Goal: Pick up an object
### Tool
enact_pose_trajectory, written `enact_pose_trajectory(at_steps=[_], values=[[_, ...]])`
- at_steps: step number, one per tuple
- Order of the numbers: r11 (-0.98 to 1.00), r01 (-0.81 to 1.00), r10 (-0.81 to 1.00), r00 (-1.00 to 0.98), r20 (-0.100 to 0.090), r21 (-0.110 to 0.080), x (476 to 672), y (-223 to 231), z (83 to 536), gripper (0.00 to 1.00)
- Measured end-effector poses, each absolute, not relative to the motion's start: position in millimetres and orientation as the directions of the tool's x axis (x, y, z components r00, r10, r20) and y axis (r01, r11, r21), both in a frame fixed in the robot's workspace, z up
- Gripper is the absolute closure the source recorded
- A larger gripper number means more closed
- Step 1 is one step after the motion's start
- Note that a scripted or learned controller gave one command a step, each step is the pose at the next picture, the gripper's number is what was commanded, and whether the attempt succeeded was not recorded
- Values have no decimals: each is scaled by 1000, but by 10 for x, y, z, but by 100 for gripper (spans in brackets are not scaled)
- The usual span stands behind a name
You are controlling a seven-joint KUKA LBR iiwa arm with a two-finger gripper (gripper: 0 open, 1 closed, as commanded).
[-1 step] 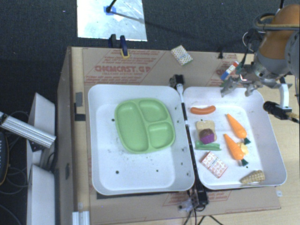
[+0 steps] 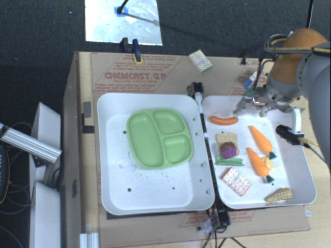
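Hovering at the upper right of the frame, my claw (image 2: 254, 105) hangs over the far edge of the right bin (image 2: 305, 174); I cannot tell its state, because it looks small and blurred there. Nothing is visibly held by it.

Just below and left of it lies a red-orange sausage (image 2: 223, 120), smooth and long. Right of the sausage, two orange carrots (image 2: 260, 138) (image 2: 257, 161) with green ends lie at a slant, one below the other. Between the sausage and the carrots I see a tan square piece (image 2: 226, 138), a round purple thing (image 2: 228, 150) touching it, and a flat green strip (image 2: 229, 160) under them. Lower in the bin are a pink-and-white checked packet (image 2: 236, 182) and a waffle cone (image 2: 279, 194) near the bottom right corner.

The left bin (image 2: 111, 138) holds a light green plastic plate (image 2: 160, 138) with three compartments. A black clip (image 2: 196, 90) sits at the top where the two bins meet.

Both bins are white and shallow, and stand on brown cardboard with red printing (image 2: 134, 74). A small patterned block (image 2: 200, 60) lies on this cardboard. Around it the floor is dark carpet, with a shiny sheet (image 2: 123, 14) at the upper left.
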State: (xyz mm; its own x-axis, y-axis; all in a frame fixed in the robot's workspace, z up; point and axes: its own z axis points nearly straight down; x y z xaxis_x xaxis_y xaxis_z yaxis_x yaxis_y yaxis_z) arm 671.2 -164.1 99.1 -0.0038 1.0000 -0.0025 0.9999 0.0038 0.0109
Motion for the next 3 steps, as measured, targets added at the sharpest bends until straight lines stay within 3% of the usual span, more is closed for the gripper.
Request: enact_pose_trajectory(at_steps=[2,3], values=[[5,1000,1000,-5,0,2,6692,-1515,850,0],[7,1000,1000,-7,-2,5,6702,-1518,964,100]])
